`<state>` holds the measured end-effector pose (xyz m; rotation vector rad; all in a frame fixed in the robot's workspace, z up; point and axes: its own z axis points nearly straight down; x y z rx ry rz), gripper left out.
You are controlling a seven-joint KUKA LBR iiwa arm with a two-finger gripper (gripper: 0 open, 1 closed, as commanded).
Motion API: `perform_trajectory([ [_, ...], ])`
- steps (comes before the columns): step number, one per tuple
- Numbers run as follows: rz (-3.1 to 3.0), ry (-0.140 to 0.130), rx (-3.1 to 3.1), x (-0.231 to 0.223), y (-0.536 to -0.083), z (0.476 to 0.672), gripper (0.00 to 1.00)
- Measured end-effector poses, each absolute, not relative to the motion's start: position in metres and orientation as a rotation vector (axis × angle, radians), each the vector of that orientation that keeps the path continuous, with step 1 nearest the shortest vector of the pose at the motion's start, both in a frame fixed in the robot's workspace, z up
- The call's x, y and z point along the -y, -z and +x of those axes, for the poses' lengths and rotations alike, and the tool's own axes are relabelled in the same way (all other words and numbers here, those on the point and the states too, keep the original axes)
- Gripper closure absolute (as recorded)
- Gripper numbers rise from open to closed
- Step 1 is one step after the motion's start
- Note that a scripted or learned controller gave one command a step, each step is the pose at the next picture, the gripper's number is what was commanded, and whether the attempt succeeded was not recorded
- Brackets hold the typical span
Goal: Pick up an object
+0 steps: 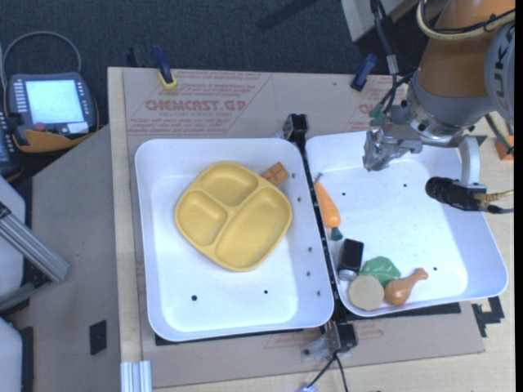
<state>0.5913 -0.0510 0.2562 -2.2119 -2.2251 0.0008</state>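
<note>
Over the right bin (pixel 482 251), near its far left corner, the gripper (pixel 377 158) is seen hanging from the grey wrist with its tip pointed downward. Whether it is released or clenched cannot be told from this slant; nothing is seen held in it, and the bin floor directly beneath it is bare white.

Candidate objects for the pick are found crowded along the right bin's left wall and near corner, well apart from the gripper. An orange carrot (pixel 328 206) lies lengthwise just beside the wall. A small black block (pixel 351 255) sits nearer the camera, and beyond it a green leafy piece (pixel 382 267), a tan disc (pixel 367 292) and a drumstick (pixel 404 286) are packed together, touching or nearly so. This clustering is judged to leave little room for a clean grasp, and the closeness of the wall is noted as a collision risk.

A yellow divided plate (pixel 234 215) occupies the middle of the left bin (pixel 163 300), with a small brown block (pixel 275 173) at its far edge. Open floor is noted around the plate and across the right half of the right bin, where approach is judged easiest.
</note>
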Motion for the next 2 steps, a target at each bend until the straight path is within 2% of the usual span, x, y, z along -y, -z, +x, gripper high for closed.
perform_trajectory([
  [2,-2.213,0.004,2.228,-0.067,-0.234,0.599,1.00],
])
